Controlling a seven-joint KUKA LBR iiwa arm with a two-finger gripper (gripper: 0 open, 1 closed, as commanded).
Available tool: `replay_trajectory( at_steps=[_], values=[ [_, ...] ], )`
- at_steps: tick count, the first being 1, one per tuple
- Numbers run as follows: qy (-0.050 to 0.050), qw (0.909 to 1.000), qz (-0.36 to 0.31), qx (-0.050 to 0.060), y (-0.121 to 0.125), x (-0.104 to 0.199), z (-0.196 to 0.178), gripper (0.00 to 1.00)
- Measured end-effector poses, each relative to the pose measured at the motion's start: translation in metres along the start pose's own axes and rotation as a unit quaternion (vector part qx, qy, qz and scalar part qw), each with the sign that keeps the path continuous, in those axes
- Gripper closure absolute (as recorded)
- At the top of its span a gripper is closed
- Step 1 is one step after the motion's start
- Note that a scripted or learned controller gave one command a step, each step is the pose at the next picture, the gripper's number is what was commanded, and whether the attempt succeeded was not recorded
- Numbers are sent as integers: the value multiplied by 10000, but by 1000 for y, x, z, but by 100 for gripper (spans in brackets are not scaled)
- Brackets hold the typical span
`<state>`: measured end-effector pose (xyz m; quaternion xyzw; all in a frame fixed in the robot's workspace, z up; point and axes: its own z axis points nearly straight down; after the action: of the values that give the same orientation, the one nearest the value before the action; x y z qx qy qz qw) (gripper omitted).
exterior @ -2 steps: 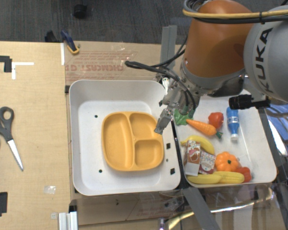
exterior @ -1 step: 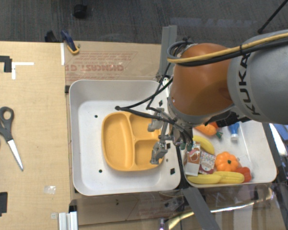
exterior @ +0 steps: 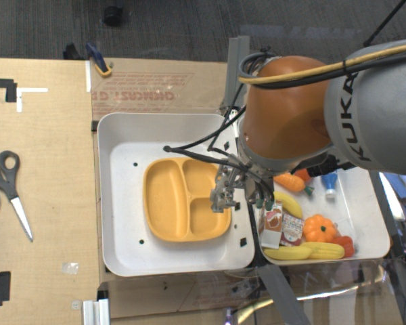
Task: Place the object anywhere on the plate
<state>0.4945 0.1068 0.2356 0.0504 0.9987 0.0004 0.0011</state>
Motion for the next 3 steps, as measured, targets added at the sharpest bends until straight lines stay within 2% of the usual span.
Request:
replay_trajectory(
  at_steps=[1,2,3],
  values=[
    [-1,9997,-228,2,45,-3,-34,100],
    [0,9997,-227,2,45,-3,-34,0],
    [-5,9999,-102,3,-3,15,-106,0]
  ],
)
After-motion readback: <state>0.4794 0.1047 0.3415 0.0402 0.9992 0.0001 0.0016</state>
